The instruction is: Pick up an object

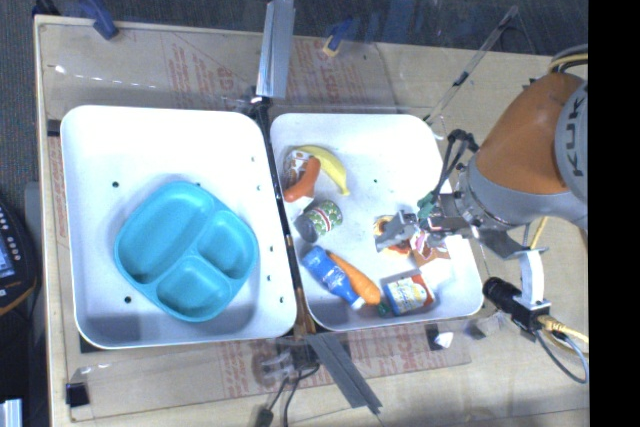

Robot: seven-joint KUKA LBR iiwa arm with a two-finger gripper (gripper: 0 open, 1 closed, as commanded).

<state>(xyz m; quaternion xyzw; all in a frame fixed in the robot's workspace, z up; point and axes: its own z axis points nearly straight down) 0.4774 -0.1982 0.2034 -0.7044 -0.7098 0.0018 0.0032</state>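
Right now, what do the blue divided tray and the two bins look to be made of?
Blue divided tray: probably moulded plastic, with one even colour, rounded compartments and a soft sheen. Left bin and right bin: likely plastic too, plain white with rounded corners, mostly matt. The view alone cannot confirm this.

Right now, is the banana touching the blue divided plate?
Apart. The camera view shows the banana in the right bin and the blue divided plate in the left bin.

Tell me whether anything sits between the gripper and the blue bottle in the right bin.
Nothing visible does. The gripper hangs low over the right bin, and the blue bottle lies to its lower left across bare white floor; the carrot lies against the bottle's gripper-facing side.
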